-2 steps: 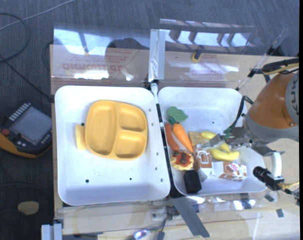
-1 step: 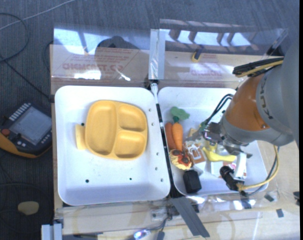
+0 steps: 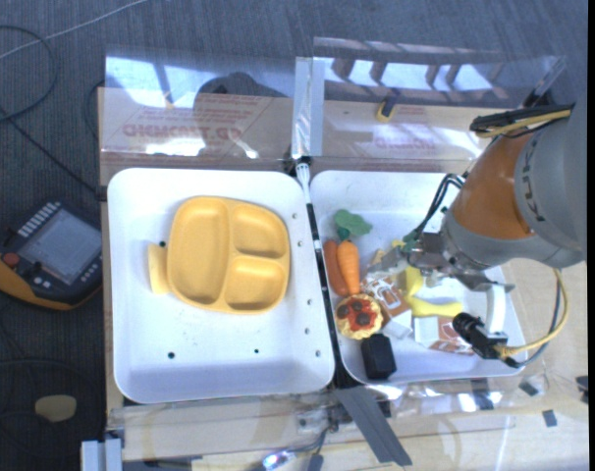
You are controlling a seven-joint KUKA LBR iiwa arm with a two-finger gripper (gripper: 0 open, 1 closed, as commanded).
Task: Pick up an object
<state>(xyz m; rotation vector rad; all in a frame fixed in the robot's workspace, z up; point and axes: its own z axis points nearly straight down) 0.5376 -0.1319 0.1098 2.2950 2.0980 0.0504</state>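
Landmark: the carrot (image 3: 344,266), lying lengthwise at the left side of the right bin (image 3: 494,199); every place below is given from it.
Arm: the grey arm (image 3: 533,199) with its orange band reaches in from the right, its wrist low over the bin, to the right of the carrot.
Gripper: the gripper (image 3: 427,263) is down among the toys, right of the carrot; whether it is released or clenched I cannot tell, as the wrist hides it.
Task's thing: any of the toys will serve. The yellow banana-like piece (image 3: 430,300) lies right of the carrot and a little nearer the camera, just beside the gripper, so it looks the likeliest target.
Other candidates: a green leafy piece (image 3: 351,224) just beyond the carrot's top; a round red-and-yellow toy (image 3: 357,313) touching its near end; a black block (image 3: 379,355) nearer still.
Doing the step well: settle on 1 object, straddle it across its narrow side, close fully before lifting, and rise straight so neighbours are not dragged.
Risk: the toys crowd together, so a close may catch 2 or slip off.
Surface: 2 shallow white bins side by side; the left bin (image 3: 131,292), left of the carrot, carries a yellow divided plate (image 3: 229,253).
Room: dark carpet with cables, and a handheld pendant (image 3: 47,253) far left of the carrot.
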